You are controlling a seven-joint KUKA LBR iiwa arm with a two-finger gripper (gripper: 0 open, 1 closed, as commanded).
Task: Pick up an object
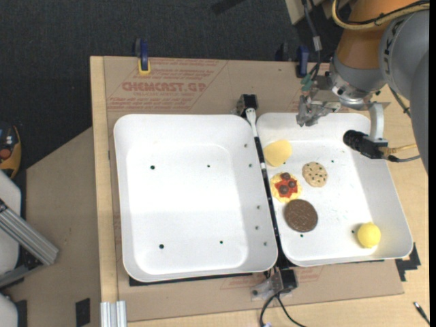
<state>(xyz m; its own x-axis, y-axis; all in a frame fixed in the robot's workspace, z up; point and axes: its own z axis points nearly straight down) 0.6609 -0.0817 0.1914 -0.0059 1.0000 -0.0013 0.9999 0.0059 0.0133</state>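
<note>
My gripper [308, 118] hangs over the far edge of the right bin [392, 196], with nothing visible between its fingers. In that bin lie a pale yellow round piece [277, 152] near the divider, a chocolate-chip cookie [315, 174], a small pizza-like piece with red and dark toppings [285, 186], a dark brown round cookie [300, 215] and a yellow lemon-like ball [368, 236] at the near right corner. The gripper stands behind and to the right of the pale yellow piece, apart from it.
The left bin [136, 182] lies beside the right one on a cardboard sheet [170, 84]. Clamps [143, 56] hold the sheet at the far edge. The grey arm with its orange band [371, 19] reaches in from the upper right.
</note>
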